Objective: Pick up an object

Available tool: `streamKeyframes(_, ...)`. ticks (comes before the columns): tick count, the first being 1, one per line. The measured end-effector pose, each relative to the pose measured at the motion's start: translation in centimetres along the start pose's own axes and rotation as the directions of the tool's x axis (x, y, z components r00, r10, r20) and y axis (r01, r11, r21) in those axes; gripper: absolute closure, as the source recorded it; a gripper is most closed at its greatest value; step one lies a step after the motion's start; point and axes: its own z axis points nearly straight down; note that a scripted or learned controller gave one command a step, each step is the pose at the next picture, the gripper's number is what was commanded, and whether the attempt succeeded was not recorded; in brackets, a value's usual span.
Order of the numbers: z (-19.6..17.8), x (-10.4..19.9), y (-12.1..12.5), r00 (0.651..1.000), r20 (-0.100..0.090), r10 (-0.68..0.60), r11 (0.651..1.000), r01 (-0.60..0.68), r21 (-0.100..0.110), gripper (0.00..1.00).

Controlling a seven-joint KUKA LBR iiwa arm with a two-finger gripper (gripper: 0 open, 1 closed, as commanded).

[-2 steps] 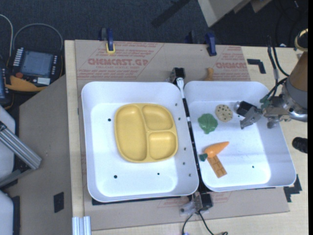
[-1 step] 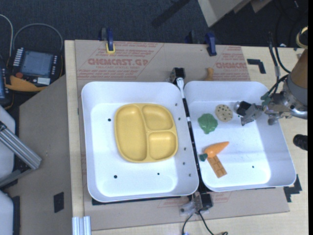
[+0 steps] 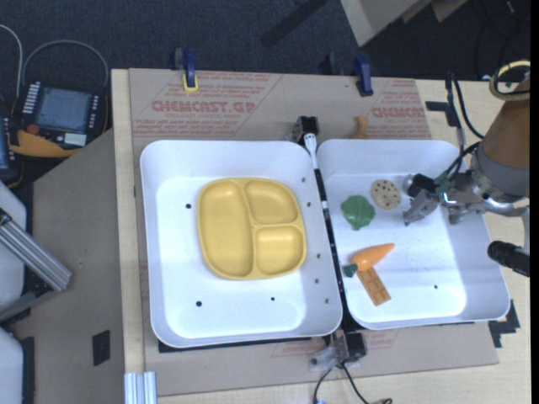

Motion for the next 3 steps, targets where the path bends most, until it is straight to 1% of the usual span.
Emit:
streamKeyframes(1, 5.4, -1.0, 0.1, 1.0, 0.0, 0.001, 1.0, -0.001, 0.001, 0.0)
streamKeyframes(2, 7.6, -0.9, 0.1, 1.0, 0.0, 0.0, 1.0, 0.0, -0.002, 0.0)
streamKeyframes(3, 6.4, -1.0, 0.2, 1.0, 0.002, 0.0, 1.0, 0.0, -0.006, 1.0)
